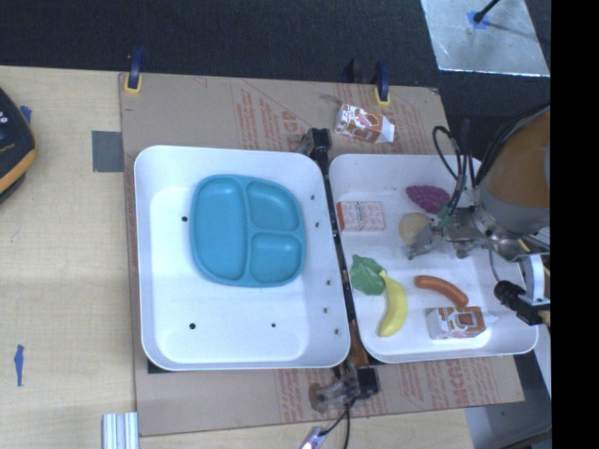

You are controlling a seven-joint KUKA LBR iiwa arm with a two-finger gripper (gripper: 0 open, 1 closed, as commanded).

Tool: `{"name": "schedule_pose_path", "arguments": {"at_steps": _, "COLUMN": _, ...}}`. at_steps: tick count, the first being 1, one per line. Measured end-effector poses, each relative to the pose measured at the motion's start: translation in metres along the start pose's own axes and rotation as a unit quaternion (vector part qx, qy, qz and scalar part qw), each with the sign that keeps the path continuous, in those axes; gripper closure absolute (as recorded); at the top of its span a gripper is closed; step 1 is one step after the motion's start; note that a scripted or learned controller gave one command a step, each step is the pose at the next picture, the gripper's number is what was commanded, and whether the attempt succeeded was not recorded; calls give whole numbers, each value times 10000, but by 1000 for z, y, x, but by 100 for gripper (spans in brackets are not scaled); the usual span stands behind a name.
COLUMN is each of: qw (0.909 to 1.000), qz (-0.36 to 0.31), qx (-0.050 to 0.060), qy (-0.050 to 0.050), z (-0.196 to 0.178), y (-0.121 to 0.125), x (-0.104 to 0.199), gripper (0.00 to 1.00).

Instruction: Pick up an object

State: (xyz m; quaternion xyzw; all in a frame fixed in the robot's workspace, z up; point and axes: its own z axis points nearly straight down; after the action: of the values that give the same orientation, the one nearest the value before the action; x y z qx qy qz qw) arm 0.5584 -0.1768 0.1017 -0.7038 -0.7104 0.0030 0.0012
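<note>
My metal two-finger gripper [423,242] hangs low in the right white bin [374,344], right of centre, touching a pale yellowish rounded object [413,224]. The purple bumpy piece [428,196] lies above it and the orange sausage [441,290] below.

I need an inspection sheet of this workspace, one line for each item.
Surface: wooden bench under a cardboard sheet, bearing left bin and right bin.
Job's things: right bin holds banana, sausage, green toy, purple toy, pale round toy, two small cartons.
Clutter: blue divided plate in left bin; another carton on the cardboard.
Grippers: gripper low beside the pale round toy; grip unclear.
Cables: black cables by the arm.
Surroundings: dark floor.
</note>
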Motion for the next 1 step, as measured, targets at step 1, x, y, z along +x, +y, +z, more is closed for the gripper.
{"name": "schedule_pose_path", "arguments": {"at_steps": 1, "qw": 10000, "qz": 27, "qx": -21, "qy": 13, "z": 9, "y": 64, "x": -36, "gripper": 0}}
